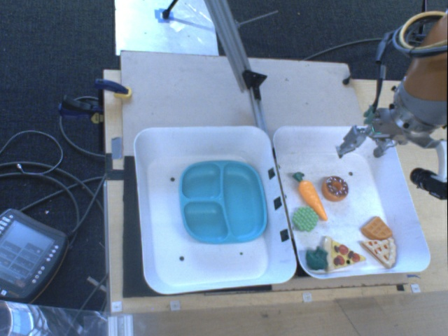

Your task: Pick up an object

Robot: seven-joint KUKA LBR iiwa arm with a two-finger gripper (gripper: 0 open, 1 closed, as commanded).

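Note:
The right bin (413, 208) holds toy food: an orange carrot (311, 198), a brown donut (335, 188), a round green piece (305, 219), a pizza slice (344, 255), a dark green piece (316, 260), an orange waffle (376, 227) and a tan wedge (382, 251). My gripper (364, 145) hangs over the far part of this bin, above and behind the donut. It is open, its two fingers spread apart with nothing between them.
In the left bin (150, 187) lies a blue divided plate (224, 201). A slanted metal pole (234, 40) comes down to the far edge between the bins. Cables and a handheld pendant (24, 250) lie off the bench at left.

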